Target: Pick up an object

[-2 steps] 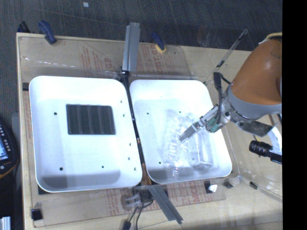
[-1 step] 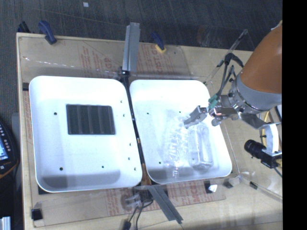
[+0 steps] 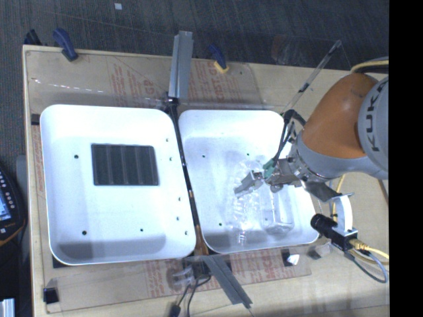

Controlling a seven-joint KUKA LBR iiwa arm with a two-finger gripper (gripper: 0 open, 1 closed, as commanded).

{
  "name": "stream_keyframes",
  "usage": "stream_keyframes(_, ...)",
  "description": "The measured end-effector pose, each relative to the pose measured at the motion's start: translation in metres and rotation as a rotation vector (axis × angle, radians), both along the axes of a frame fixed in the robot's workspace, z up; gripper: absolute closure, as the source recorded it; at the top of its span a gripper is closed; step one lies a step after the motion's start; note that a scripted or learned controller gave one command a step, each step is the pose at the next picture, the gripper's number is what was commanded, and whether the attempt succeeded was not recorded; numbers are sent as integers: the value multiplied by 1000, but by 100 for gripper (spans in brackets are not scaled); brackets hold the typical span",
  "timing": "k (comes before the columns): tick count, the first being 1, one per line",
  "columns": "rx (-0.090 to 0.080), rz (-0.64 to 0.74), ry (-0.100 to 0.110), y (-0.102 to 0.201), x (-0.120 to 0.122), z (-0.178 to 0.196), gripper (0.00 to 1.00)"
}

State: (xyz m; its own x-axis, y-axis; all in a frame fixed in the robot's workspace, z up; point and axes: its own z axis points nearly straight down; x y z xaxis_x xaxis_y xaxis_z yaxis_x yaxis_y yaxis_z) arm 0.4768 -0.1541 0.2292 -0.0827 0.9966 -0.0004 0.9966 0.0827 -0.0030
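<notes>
The grey arm [image 3: 344,137] with its orange band is reaching in from the right of the frame and leaning over the right-hand bin [image 3: 198,144]. Its gripper [image 3: 254,179] is hanging low over the middle of that bin, with the metal fingers pointing toward the left. How far the fingers are parted, I cannot tell; they are small and blurring into the pale floor of the bin.

A clear plastic object [image 3: 261,210], perhaps a crumpled wrapper or bottle, is lying on the bin floor just below the gripper in the frame, toward the bin's lower right. Whether the fingers are touching it is not clear.

The left-hand bin [image 3: 59,131] is sitting beside it, with a dark ribbed rectangular panel [image 3: 124,164] lying flat near its centre.
</notes>
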Motion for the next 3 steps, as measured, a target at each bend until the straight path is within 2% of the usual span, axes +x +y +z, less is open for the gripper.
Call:
stream_keyframes(1, 0, 85, -4, -15, 40, -97, 0)
stream_keyframes(2, 1, 109, -3, -56, 57, -94, 0)
stream_keyframes(3, 1, -181, -3, -50, 137, -78, 0)
